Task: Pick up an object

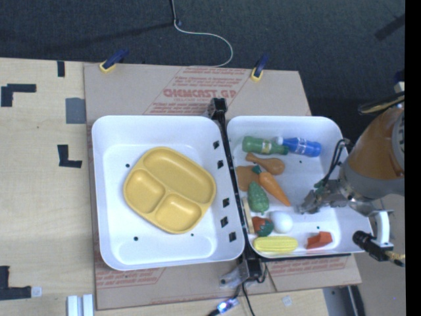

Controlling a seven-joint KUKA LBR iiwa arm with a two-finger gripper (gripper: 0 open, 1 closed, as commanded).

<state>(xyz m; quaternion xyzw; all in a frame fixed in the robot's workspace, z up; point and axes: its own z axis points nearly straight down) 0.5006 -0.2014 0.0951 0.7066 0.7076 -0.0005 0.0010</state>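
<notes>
Dark carpet lies behind a cardboard-topped bench (197, 91) on which 2 shallow white bins are set side by side. In the left bin (108, 176) a yellow divided plate (170, 188) is seen, tilted on the diagonal. The right bin (329, 130) is crowded with toy food: a green bottle (263, 145) and a blue bottle (302, 147) along the far wall, a brown drumstick (266, 164), an orange carrot (274, 188), a green vegetable (258, 198), a white egg (282, 222), a small red and green piece (262, 226), a yellow corn cob (275, 245) and a red piece (320, 240) near the front wall.

The gripper (311, 203) is lowered into the right bin over bare floor, right of the carrot and above the red piece. Whether its fingers are spread or closed cannot be told from this view, and nothing is seen held between them.

Several failures are judged possible from here. If a closure were made at this spot, only air or the bin floor would likely be caught, since no object lies directly beneath. The carrot and egg are close by, so either could be nudged aside rather than grasped. The egg's rounded shape could let it slip from the fingers, and the closely packed pieces could be pinched 2 at once.
</notes>
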